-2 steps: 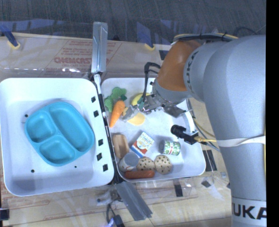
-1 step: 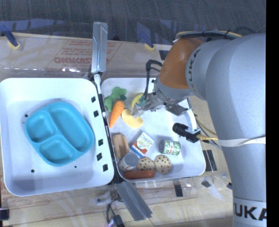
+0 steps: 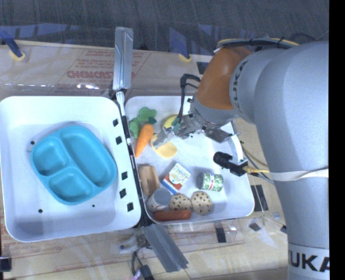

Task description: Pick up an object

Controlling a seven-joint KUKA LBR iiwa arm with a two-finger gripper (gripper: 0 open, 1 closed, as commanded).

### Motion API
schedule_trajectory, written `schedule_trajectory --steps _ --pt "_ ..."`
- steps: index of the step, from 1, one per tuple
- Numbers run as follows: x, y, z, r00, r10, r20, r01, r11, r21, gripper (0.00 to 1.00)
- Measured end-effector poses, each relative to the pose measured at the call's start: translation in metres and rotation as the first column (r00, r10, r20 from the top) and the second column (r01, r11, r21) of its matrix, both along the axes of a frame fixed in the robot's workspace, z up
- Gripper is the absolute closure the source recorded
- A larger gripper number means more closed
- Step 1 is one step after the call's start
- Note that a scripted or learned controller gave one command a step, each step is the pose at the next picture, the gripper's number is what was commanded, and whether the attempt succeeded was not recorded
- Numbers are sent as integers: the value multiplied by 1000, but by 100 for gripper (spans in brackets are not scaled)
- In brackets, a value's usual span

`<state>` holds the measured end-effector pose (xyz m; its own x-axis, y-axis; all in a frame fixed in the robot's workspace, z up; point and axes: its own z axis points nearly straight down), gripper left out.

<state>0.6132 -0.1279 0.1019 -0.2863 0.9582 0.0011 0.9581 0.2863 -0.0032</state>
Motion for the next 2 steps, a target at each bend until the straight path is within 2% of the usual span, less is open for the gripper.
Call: schedule_trajectory --steps 1,2 --pt "37 -50 -10 997 -79 2 79 997 -1 0" --pt "37 -48 1 997 -72 0 72 997 -1 100"
